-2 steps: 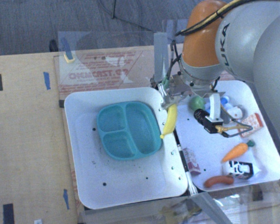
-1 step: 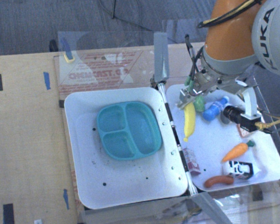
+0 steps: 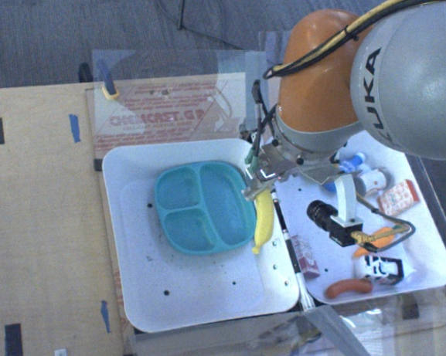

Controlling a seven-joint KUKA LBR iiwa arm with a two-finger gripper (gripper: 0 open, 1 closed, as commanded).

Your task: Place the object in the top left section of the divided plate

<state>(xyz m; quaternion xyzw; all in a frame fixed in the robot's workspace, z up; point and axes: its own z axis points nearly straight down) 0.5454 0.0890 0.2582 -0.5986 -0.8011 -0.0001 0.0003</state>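
The claw [image 3: 259, 179] is just over the right edge of the left bin [image 3: 133, 297], and a yellow banana [image 3: 263, 222] hangs down from it. The top end of the banana goes up between the fingers, so I judge that the claw is closed on the banana. The banana is close beside the right rim of the blue divided plate [image 3: 205, 207], which lies in the middle of the left bin, and its lower tip points toward the near right corner of this bin.

What can go wrong from here, in my opinion:

- The grip is only on one end of the banana. The long free part may swing or turn when the arm moves, and the banana could slip out before it is over the plate.
- The top left section of the plate is the far one from the claw. The arm must cross the big right section, and if it releases too soon, the banana falls into the wrong section.
- The banana looks longer than that small section. It may lie across a dividing ridge or over the plate rim, and roll out into the bin.
- If the arm goes low, the hanging tip can push the plate out of its place.
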